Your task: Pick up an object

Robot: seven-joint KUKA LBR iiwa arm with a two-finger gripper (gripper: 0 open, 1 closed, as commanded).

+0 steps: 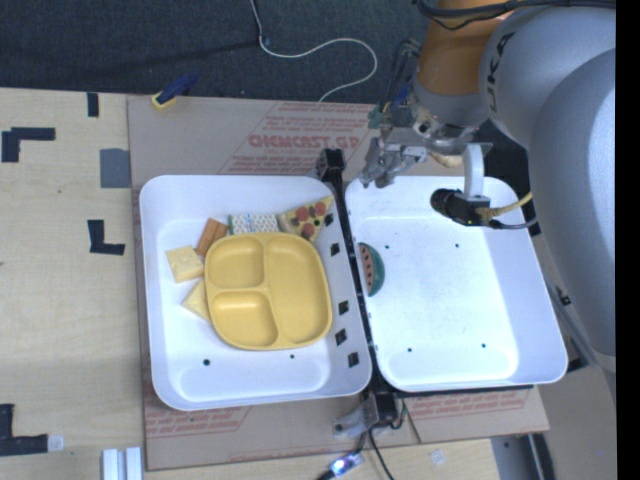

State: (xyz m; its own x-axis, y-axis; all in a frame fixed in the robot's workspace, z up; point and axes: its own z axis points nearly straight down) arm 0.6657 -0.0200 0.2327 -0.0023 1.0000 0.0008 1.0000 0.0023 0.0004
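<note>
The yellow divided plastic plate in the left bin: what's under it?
Small flat food-like pieces poke out from beneath the yellow divided plastic plate along its left and upper edges. How far they extend underneath, and whether more lies there, is hidden.

Pale wooden bench point(60, 298) with black tape marks, cardboard sheet point(290, 133), dark carpet point(130, 18) beyond.

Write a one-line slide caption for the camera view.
KUKA arm's tool hovers at the right bin's far-left corner; the left bin holds a yellow divided plate among toy food pieces.
</note>
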